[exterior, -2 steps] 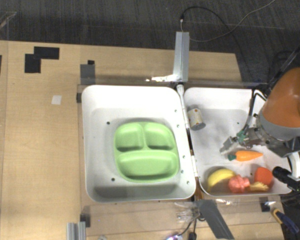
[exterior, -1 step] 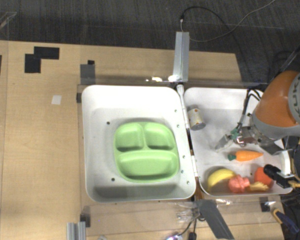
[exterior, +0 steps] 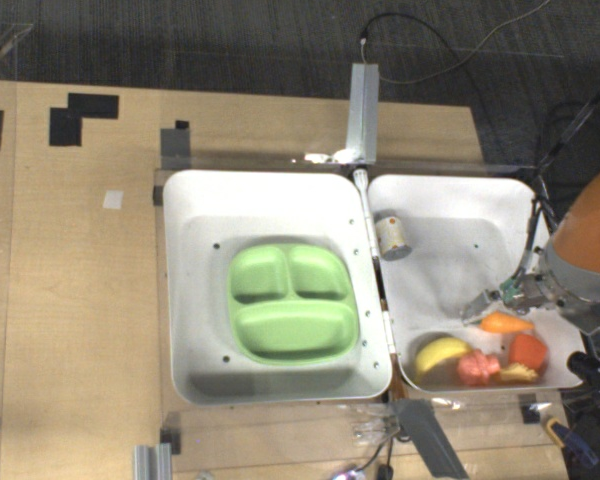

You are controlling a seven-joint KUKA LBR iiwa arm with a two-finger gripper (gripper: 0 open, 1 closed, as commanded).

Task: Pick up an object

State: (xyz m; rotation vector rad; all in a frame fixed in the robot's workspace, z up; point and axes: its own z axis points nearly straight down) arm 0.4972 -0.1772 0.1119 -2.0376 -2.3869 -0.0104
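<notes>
While the tool (exterior: 485, 306) hangs just above the orange carrot (exterior: 506, 322) in the right bin (exterior: 450, 203), spread unclear, best drop straight, centre on it, avoiding banana (exterior: 440, 353) and tomato (exterior: 527, 351) nearby.

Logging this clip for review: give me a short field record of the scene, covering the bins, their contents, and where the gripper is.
left bin: holds a green divided tray, lying flat
right bin: holds the toy food and a small cylinder
small cylinder: near the bin's left wall, apart from the rest
food cluster: banana, pink item, red item, orange carrot-like piece, all at the near edge
gripper: low in the right bin, just above the orange piece
grasp: cannot tell
</notes>
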